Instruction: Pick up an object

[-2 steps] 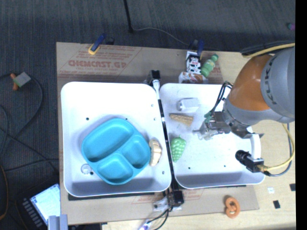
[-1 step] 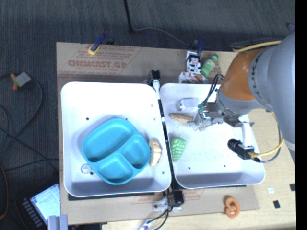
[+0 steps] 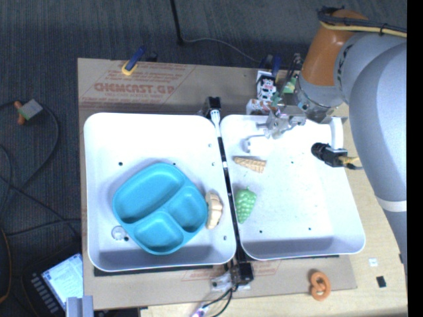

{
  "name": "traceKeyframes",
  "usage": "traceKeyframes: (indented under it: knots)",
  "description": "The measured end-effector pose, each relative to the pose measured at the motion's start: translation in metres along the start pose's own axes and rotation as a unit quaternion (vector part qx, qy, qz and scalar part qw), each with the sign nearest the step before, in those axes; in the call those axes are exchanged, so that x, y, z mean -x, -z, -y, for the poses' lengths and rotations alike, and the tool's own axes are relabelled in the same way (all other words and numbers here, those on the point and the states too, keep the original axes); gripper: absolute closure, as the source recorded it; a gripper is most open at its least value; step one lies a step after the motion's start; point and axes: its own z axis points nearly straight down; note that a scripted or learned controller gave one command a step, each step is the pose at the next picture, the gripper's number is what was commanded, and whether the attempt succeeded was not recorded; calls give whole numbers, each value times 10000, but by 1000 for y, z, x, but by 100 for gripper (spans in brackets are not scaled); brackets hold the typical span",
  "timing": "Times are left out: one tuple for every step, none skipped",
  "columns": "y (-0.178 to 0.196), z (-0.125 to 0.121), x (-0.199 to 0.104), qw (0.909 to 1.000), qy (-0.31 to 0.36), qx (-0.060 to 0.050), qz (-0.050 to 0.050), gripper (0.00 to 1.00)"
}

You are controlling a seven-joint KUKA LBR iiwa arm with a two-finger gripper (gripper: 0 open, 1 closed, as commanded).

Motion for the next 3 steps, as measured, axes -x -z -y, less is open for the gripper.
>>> traceKeyframes:
  knots:
    - [24,16,-127,10000,12,-11,-16,100]
    - [35,-4,-119,10000,-1,-12,-5,100]
    - [64,51,-131,10000,-9,-9,-2,100]
